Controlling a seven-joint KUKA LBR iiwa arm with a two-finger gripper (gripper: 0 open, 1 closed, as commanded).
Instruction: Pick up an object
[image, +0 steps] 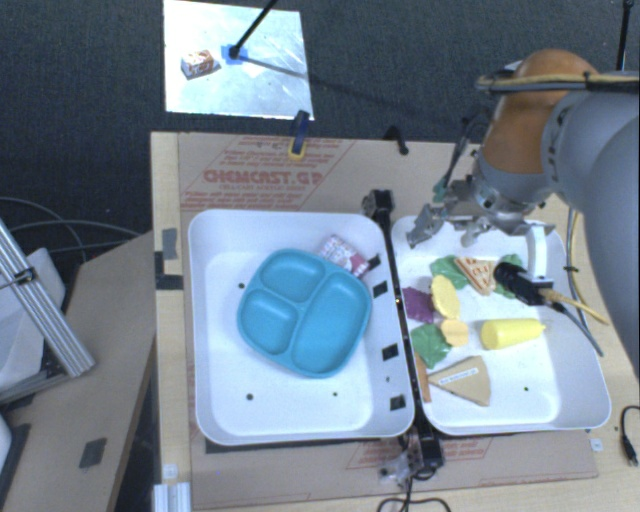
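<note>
— If you start at the bench's left edge, what comes first?

— The left bin (215, 300). A blue plate (305, 312) with three sections lies in the middle of it. A small pink packet (342, 252) sits by the bin's far right corner, touching the plate's far rim.

— And across the divide?

— The right bin (560, 390) holds all the loose bits, mostly bunched along its left side. A purple scrap (415, 303) lies against the left wall, with a green leaf (432, 343) just nearer the front. Beside them are a yellow oval (445, 297) and, below it, a small yellow block (455, 331). Towards the far edge a second green piece (447, 267) touches a toy pizza slice (478, 272).

— Anything further right?

— A yellow cone (512, 332) lies on its side near the middle. A tan wedge (465, 380) with a white label sits closer to the front edge.

— Where's the robot?

— The arm (560, 130) comes in from the right. Its gripper (440, 232) hangs over the far left corner of the right bin, just beyond the green piece and the pizza slice. From here the jaws look spread, and every one of those things lies on the bin floor.
</note>
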